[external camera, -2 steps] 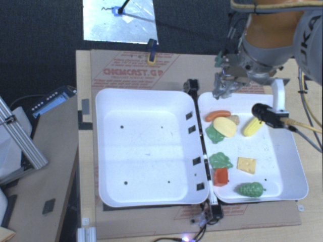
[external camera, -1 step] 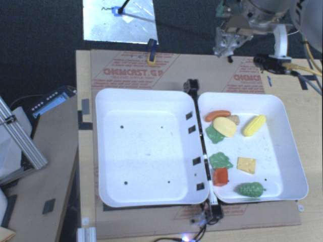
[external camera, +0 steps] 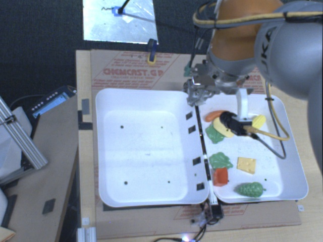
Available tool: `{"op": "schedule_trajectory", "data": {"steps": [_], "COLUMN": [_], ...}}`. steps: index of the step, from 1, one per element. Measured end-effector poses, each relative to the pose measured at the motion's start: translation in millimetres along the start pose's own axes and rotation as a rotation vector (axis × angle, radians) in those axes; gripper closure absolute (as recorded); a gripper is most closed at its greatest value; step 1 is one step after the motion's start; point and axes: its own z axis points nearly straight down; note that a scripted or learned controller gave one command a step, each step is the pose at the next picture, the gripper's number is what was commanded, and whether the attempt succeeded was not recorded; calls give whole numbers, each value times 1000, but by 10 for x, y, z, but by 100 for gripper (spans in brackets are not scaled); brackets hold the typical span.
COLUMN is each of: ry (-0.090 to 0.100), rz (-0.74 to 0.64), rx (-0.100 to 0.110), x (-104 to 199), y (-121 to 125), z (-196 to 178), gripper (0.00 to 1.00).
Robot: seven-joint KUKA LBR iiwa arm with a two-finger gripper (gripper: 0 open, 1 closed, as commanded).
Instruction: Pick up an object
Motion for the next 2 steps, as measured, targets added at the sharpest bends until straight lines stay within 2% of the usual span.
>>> {"op": "schedule_trajectory", "data": {"steps": [1,2], "ry": [1,3], "rz": [-4,2], "rx": [-2,-21], "x": [828,986], "y": [-545,-426], "z": [748,-184], "gripper": [100,100]}}
